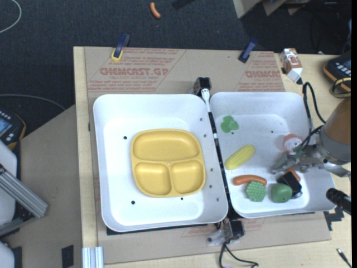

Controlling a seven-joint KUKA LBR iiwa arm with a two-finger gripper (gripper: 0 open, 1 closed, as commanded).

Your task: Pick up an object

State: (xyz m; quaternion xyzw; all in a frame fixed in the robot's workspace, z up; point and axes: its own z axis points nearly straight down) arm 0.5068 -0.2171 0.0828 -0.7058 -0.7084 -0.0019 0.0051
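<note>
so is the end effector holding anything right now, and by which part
Cannot be told: the end effector is low in the right bin, beside the green toy, but its grip is not clear.

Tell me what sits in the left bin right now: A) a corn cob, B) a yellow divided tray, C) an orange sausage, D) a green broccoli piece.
B: the yellow divided tray lies alone in the left bin; the corn cob and the other food pieces lie in the right bin.
</note>
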